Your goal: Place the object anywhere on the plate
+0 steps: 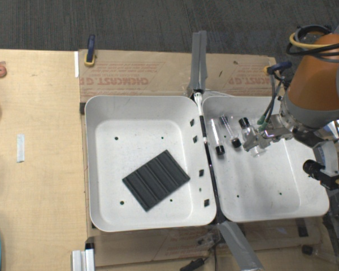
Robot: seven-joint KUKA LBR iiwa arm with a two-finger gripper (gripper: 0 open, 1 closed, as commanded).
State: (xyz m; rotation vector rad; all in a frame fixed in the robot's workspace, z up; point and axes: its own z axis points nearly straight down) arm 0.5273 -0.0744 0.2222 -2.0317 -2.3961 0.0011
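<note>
Two white bins sit side by side; the dark ridged plate (156,180) lies in the left bin (99,157). Gripper (254,140) hovers over the right bin (282,196) at about ten o'clock; I cannot tell how its jaws stand, nor whether any object is held. Next, judging so, carry leftward to nine o'clock and lower onto the plate.

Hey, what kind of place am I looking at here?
Likely a robotics lab test bench: a grey and orange robot arm reaches over two shallow white bins, set on taped-down cardboard with a clamp.
</note>
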